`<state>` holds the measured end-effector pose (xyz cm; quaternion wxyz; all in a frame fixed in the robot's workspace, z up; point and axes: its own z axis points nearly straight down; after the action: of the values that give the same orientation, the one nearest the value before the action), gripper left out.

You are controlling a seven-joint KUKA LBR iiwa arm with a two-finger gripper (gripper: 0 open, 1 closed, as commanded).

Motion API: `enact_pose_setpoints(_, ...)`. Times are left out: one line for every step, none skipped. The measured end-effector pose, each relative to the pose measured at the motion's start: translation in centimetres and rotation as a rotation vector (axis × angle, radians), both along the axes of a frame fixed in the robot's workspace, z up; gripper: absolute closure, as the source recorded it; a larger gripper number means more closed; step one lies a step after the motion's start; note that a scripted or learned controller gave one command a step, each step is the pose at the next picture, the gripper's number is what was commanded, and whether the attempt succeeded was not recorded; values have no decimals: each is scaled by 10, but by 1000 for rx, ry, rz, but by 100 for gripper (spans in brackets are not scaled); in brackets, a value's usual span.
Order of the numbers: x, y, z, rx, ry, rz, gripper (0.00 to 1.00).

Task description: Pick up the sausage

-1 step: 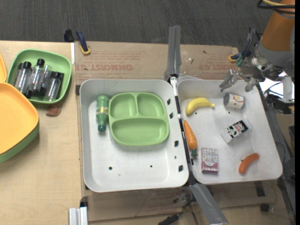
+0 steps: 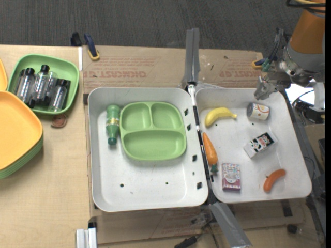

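A grey KUKA arm reaches in from the right, its end effector poised over the far right corner of the right bin, just above a small can lying on its side; whether its fingers are spread or closed cannot be told from this angle. The sausage lies untouched near the bin's near right corner, well apart from the end effector. Sharing that bin are a banana, a carrot along the left wall, a small milk carton and a pink box. The left bin holds a green divided plate and a green bottle beside it.
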<state>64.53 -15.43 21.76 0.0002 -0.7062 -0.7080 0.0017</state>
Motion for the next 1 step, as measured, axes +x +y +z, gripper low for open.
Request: enact_pose_setpoints(-2, -54, -80, 0, 0, -384, 100)
